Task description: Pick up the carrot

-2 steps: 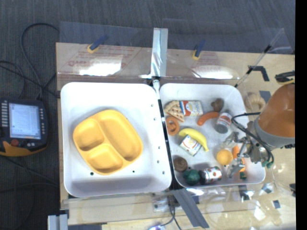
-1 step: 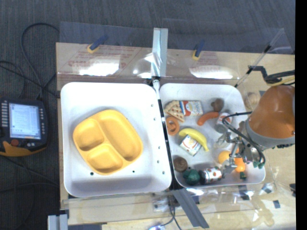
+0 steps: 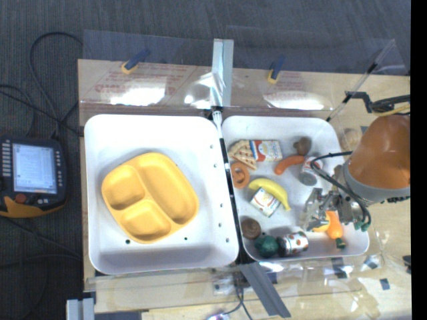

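Camera view: tool [image 3: 325,213] is hovering right beside carrot [image 3: 334,227]; cannot tell its opening or hold; lift is remaining.

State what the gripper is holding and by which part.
Cannot be told: the gripper sits right over the small orange carrot, but a hold isn't visible.

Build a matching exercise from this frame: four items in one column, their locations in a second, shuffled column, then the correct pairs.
Items:
1. yellow tray
2. carrot
3. banana
4. green ball

Places:
A. near edge of the right bin
B. middle of the right bin
C. in the left bin
D. right bin, by the gripper

Pairs: 1-C, 2-D, 3-B, 4-A
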Robot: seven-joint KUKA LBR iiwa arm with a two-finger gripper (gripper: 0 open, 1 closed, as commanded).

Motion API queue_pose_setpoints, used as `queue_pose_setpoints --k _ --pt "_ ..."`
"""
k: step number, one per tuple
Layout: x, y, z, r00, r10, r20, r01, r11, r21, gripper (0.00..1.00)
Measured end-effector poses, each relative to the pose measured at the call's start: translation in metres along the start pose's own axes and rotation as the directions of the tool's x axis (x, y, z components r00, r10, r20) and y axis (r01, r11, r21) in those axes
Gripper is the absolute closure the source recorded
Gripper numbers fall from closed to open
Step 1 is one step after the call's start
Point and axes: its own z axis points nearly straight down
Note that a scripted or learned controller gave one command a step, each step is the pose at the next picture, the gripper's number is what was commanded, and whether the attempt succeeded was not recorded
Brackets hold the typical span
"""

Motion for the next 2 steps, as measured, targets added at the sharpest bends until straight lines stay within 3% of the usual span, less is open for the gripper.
queue_pose_setpoints --k 1,2 --pt "-0.046 0.055 -0.071 0.992 -0.127 -0.015 0.127 0.992 -0.01 1.0" --pt "-0.051 -0.032 -0.204 0.999 -0.037 -0.009 0.037 0.999 -0.002 1.0"
